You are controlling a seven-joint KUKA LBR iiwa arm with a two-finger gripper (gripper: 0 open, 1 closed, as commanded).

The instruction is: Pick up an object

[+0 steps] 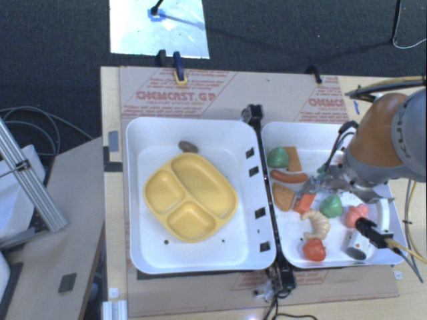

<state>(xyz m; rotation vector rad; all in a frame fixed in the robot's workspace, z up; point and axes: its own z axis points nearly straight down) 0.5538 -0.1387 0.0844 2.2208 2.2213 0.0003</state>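
Observation:
The right bin [303,129] holds several toy foods. Among them are a green piece [277,157], a red sausage [288,176], a brown toast slice [283,197], an orange-red piece [305,203], a second green piece [331,205], a pink piece [355,214], a beige curved piece [319,225] and a red tomato [314,249]. My gripper [316,188] hangs low over the middle of this bin. It is just above the orange-red piece, between the sausage and the second green piece. The wrist hides its tip.
The left bin [153,245] holds a yellow divided plate [190,197] and a small brown object [188,147] near its back wall. A grey-white cylinder [355,245] lies at the right bin's front right. The arm's orange band [375,131] overhangs the right bin's right side.

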